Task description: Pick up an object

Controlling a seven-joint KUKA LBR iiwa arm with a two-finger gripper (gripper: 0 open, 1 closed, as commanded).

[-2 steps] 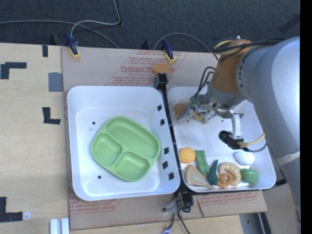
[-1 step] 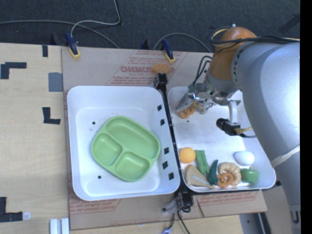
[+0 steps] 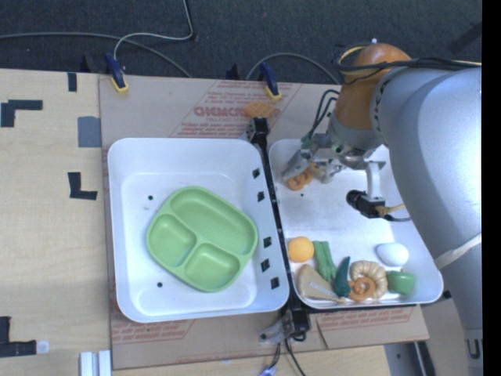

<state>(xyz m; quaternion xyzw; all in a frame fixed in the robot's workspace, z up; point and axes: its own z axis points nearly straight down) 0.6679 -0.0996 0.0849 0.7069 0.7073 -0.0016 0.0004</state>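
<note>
Pincer (image 3: 307, 165) is hanging low over the far left corner of the right bin (image 3: 338, 210), and from my seat I am seeing a small brown, pretzel-like object (image 3: 297, 182) lying right at its tips. The metal parts there are blurring together, so I cannot tell whether the pincer is apart or together, and I am not seeing the brown piece clearly between anything; it seems to be resting on the bin floor, touching or just beside the tips.

The grey arm (image 3: 438, 155) is reaching in from the right, its orange band (image 3: 368, 84) sitting above the wrist.

Along the near edge of the same bin I am looking at a row of toy foods: an orange ball (image 3: 300, 249) beside the divider, a dark green strip (image 3: 326, 258) next to it, a tan wedge (image 3: 313, 284), a coiled pastry-like piece (image 3: 367, 279), a white egg shape (image 3: 391, 254) and a bright green piece (image 3: 401, 282) in the near right corner.

The left bin (image 3: 133, 171) is holding a green sectioned plate (image 3: 202, 238), lying flat near its middle. Both bins are sitting on cardboard on the worktop (image 3: 39, 210).
</note>
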